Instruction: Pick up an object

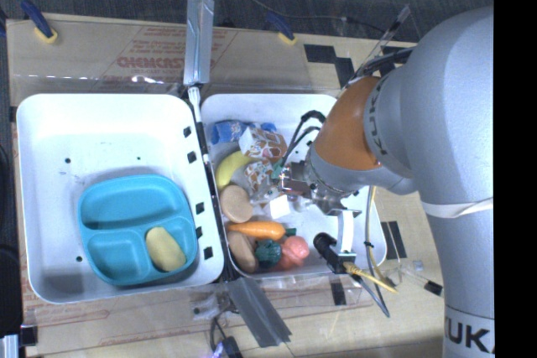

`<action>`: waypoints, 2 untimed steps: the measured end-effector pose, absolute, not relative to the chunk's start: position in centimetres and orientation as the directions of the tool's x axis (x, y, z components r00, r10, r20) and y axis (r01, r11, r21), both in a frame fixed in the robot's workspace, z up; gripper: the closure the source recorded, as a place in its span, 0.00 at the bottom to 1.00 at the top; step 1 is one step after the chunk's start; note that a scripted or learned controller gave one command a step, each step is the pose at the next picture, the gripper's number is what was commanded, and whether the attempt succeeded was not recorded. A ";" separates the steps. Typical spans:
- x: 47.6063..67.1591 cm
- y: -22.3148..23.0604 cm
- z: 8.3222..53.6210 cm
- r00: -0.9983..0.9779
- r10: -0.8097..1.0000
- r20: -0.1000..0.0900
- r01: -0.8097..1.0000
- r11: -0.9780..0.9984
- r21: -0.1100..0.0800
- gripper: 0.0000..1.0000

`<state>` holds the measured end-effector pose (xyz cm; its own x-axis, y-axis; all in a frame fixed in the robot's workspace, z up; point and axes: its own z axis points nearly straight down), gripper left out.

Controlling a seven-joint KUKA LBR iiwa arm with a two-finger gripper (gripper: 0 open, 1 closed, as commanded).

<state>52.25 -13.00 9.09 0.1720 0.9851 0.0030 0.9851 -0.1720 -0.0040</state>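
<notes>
With the pincer [289,180] low over the food pile along the right bin's [252,106] left wall, its state impossible to tell, it should settle squarely on one item, perhaps the carrot [256,229], before lifting.

We read white letters "KUK" on the grey arm base [466,336], cut off at the frame edge, well below the gripper [289,180]. Up and to its left, faint red mirrored print on the cardboard sheet [151,54] seems to begin "CHEM"; the rest is illegible.
</notes>
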 end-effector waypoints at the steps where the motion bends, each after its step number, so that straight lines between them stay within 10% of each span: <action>1: 52.1 -12.9 9.6 0.169 0.986 0.005 0.986 -0.169 -0.015 1.00; 2: 58.7 0.3 26.8 0.123 0.992 0.002 0.992 -0.123 -0.005 1.00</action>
